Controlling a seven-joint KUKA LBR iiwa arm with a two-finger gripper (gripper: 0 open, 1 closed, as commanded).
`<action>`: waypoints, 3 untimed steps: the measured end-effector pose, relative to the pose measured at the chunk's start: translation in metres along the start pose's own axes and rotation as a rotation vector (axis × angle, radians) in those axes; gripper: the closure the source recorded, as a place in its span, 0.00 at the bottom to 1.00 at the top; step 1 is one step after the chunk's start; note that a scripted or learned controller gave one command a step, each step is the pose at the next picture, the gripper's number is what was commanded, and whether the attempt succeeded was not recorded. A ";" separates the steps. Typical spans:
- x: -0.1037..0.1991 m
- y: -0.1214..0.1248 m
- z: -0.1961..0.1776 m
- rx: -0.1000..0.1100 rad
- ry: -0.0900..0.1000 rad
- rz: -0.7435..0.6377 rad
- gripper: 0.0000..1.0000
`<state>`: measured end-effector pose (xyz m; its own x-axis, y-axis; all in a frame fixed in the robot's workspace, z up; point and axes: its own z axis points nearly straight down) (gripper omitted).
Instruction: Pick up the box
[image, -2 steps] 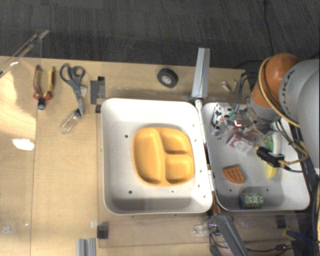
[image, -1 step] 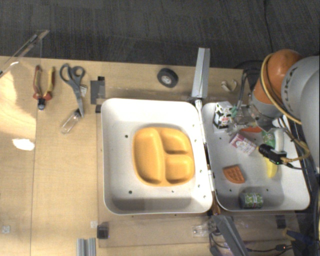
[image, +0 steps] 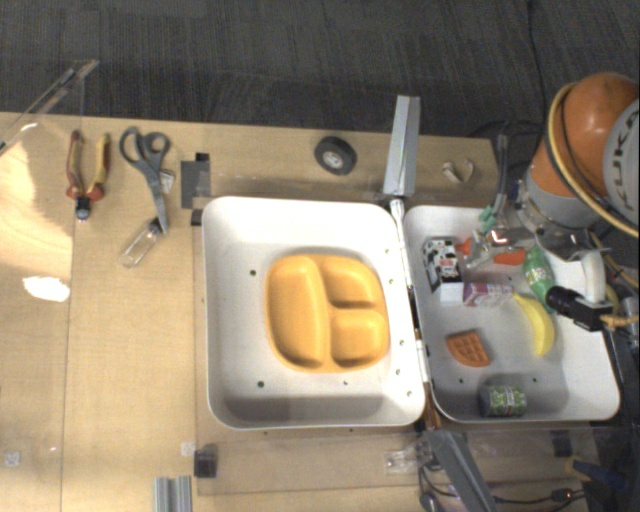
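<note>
Small dark green can (image: 505, 399) lying below gripper (image: 484, 252), purple-and-white carton box (image: 487, 293) just beneath gripper, yellow banana (image: 539, 323) to its lower right, gripper state indeterminate.

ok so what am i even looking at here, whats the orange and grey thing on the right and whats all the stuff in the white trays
You are looking down at a slant from one fixed camera above a wooden bench. The orange and grey shape is a robot arm reaching in from the right; its gripper hangs over the right bin. That bin holds a small box, a banana, an orange waffle-like piece, a dark can and a few other small items. The left bin holds a yellow divided tray. Scissors, pliers and a tape roll lie on the bench. Whether anything is held is unclear.
</note>
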<state>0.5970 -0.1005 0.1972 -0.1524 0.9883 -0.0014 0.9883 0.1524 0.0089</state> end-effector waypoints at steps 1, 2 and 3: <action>0.041 -0.082 -0.036 0.002 0.001 -0.227 1.00; 0.088 -0.028 -0.004 0.005 0.001 0.070 1.00; 0.087 -0.028 -0.004 0.005 0.001 0.070 0.00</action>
<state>0.5564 -0.0184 0.2007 -0.0831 0.9965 -0.0001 0.9965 0.0831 0.0041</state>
